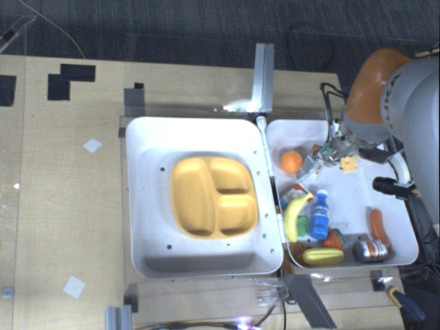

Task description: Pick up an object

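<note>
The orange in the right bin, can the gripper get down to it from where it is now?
Probably yes. The orange lies bare near the right bin's left wall, with nothing on top of it, and the gripper hangs just to its right. The nearby banana lies below it in the view, apart.

Arm (405,88) was cut off by right edge. Hand (323,158) fingers were too small, blurred to judge. Red item (335,239) below hand lay half hidden.

Bright, even light; slightly soft, perhaps.
</note>
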Robot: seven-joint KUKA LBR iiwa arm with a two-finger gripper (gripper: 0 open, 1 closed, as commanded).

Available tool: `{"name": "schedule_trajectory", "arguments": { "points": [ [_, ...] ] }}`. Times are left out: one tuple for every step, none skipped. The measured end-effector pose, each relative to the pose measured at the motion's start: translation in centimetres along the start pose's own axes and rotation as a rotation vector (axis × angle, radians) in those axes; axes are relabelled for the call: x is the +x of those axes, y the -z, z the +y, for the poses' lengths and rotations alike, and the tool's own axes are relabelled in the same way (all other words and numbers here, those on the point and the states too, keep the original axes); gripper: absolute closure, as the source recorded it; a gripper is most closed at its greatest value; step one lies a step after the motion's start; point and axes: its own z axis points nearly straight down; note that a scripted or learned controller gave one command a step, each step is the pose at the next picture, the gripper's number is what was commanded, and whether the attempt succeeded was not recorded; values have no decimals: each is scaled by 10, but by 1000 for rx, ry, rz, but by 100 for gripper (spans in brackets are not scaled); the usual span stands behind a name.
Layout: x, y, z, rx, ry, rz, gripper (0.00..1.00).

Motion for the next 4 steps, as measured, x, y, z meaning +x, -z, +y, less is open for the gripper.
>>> {"name": "schedule_trajectory", "arguments": {
  "points": [
    [-72,0,-30,-49,408,-39,0],
    [-76,-1,-27,-50,386,-37,0],
    [-84,12,-14,-52,74,-26,0],
    [-72,58,-40,-55,-215,-18,0]
  ]
}}
